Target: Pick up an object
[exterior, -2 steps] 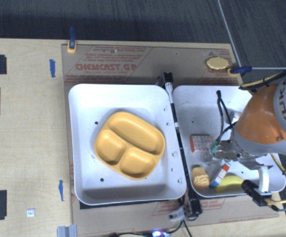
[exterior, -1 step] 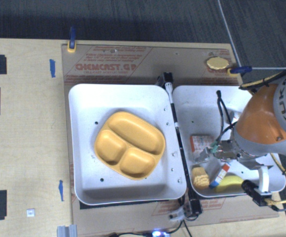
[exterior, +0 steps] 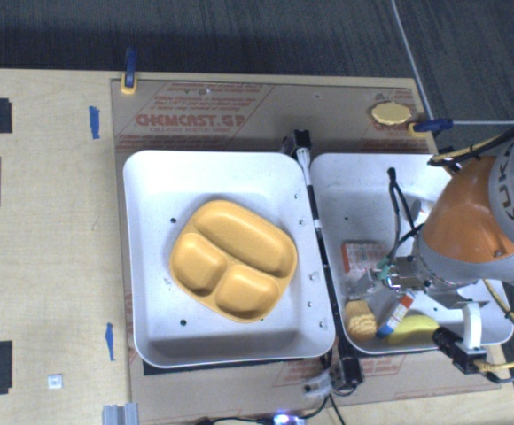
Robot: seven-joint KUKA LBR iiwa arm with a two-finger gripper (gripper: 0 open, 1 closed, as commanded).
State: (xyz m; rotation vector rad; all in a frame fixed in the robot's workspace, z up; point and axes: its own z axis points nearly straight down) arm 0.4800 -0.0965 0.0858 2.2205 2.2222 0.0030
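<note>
Left of the claw point(exterior: 390, 282) you see the yellow compartment tray point(exterior: 231, 259), smooth plastic with a soft sheen, lying in a left bin point(exterior: 142, 237) of matt white plastic. Around the claw, the right bin point(exterior: 346, 180) has the same white finish. Just below the claw, the yellow object point(exterior: 414, 328) looks smooth and slightly glossy; to its upper left the packet point(exterior: 360, 256) looks like shiny printed wrap. Above the claw, the orange band point(exterior: 465, 220) is smooth and lightly glossy. Under both bins the board point(exterior: 204, 113) is dull brown cardboard, on a pale matt wood-look bench point(exterior: 44, 255)
</note>
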